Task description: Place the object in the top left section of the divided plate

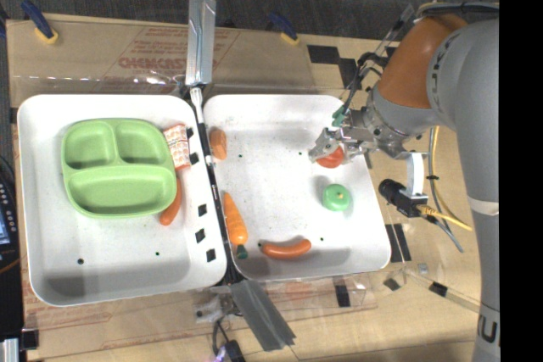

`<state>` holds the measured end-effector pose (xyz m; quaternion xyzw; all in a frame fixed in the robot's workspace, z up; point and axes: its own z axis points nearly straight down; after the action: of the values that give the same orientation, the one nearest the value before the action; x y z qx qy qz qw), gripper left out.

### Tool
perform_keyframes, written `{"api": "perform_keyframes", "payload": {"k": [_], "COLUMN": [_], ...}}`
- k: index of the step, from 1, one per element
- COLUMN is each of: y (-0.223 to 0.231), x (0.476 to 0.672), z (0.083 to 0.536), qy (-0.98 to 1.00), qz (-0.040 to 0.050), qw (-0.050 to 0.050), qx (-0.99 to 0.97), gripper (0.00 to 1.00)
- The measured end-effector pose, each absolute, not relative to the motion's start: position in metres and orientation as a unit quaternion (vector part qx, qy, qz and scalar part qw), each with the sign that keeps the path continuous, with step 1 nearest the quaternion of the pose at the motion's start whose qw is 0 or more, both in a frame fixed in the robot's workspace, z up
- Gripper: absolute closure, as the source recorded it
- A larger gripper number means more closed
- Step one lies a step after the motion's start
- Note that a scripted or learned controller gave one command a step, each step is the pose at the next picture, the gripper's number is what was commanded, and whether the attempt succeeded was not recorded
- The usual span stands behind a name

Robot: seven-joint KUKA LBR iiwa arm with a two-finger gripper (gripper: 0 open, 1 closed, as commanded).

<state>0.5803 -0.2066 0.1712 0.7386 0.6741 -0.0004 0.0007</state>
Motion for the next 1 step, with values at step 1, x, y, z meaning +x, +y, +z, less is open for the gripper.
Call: {"api": "perform_keyframes", "payload": {"k": [1], "y": [-0.2059], "x": [0.5808], "z": [0.1808], "qy": [0.676], "qz": [-0.0006], "qw": [0.000], "qx": [0.737], "gripper": [1.00]}}
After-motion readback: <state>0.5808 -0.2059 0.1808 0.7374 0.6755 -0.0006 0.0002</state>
